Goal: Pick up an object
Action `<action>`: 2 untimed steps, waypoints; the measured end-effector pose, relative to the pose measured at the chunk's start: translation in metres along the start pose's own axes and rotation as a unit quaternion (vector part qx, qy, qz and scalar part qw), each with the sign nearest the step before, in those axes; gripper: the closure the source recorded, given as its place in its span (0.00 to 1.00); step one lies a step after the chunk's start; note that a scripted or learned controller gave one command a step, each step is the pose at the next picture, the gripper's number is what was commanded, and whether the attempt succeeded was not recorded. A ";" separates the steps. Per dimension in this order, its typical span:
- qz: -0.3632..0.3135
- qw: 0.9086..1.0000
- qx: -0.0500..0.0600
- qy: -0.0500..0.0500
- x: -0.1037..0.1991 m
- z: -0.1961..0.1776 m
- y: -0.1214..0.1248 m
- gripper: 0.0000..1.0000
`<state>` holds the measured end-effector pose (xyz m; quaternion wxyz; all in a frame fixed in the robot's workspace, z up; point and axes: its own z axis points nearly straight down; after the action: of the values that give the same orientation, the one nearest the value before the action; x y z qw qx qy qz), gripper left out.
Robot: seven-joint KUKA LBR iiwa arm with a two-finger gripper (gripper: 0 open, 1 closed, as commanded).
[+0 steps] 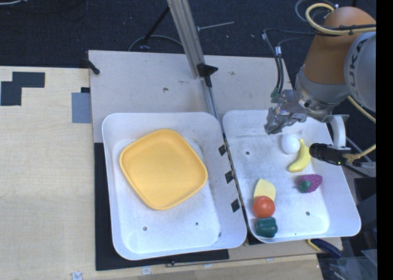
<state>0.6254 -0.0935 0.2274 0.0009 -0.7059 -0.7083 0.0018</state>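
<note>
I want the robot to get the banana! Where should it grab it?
Probably around the middle of the banana, coming straight down from above. It lies flat in the right bin, long and thin, so fingers closing across its narrow width should fit. The egg sits close by its upper end, so staying mid-body keeps clear of it.

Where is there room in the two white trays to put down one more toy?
The left bin has bare floor along its near edge, below the yellow plate. The right bin has bare floor in the middle left, between the egg and yellow wedge. It is crowded around the banana, purple grapes, tomato and green pepper.
</note>
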 end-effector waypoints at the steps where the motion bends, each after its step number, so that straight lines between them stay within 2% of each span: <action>1: 0.000 1.000 0.001 0.000 0.001 -0.022 0.001 1.00; 2: -0.002 1.000 0.002 0.000 0.060 -0.014 -0.008 1.00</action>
<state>0.6172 -0.0331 0.2415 0.0025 -0.7047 -0.7095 0.0029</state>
